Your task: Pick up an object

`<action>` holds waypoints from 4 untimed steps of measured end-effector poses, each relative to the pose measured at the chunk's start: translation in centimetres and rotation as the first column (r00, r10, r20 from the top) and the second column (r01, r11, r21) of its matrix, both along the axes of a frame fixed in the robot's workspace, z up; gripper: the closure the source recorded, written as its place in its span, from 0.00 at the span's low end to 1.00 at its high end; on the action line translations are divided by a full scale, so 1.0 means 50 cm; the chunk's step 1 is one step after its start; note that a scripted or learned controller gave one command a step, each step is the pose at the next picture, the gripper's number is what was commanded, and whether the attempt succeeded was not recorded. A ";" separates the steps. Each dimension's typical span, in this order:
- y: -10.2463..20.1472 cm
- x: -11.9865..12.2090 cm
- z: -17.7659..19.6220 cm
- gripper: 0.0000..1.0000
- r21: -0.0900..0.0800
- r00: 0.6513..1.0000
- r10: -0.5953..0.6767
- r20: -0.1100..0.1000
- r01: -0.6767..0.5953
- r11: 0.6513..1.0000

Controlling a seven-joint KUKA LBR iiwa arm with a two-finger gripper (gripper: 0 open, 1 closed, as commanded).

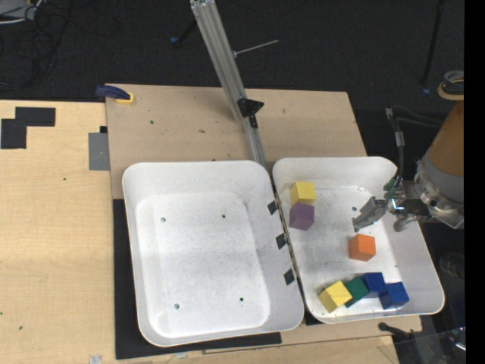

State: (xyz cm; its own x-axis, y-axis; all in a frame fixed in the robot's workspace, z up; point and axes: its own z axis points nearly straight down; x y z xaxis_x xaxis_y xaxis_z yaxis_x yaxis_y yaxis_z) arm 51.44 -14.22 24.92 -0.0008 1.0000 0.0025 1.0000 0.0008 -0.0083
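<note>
Camera view: fingers [377, 211] spread, gripping nothing, above orange cube [362, 246]; no legible writing.

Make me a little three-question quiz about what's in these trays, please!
1. True or false: the yellow block at the top of the right bin sits next to a purple block.
2. Which block lies nearest the gripper? A) orange block B) green block C) blue block
3. Fill in: all the blocks lie in the ____ bin.

Key: 1 true; 2 A; 3 right.
</note>
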 end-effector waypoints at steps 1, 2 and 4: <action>-0.002 0.001 0.005 0.00 -0.001 1.000 -0.003 0.005 0.003 1.000; -0.019 0.001 -0.093 0.00 -0.001 1.000 -0.002 0.000 0.002 1.000; -0.030 0.025 -0.253 0.00 -0.013 0.999 -0.002 0.034 0.002 1.000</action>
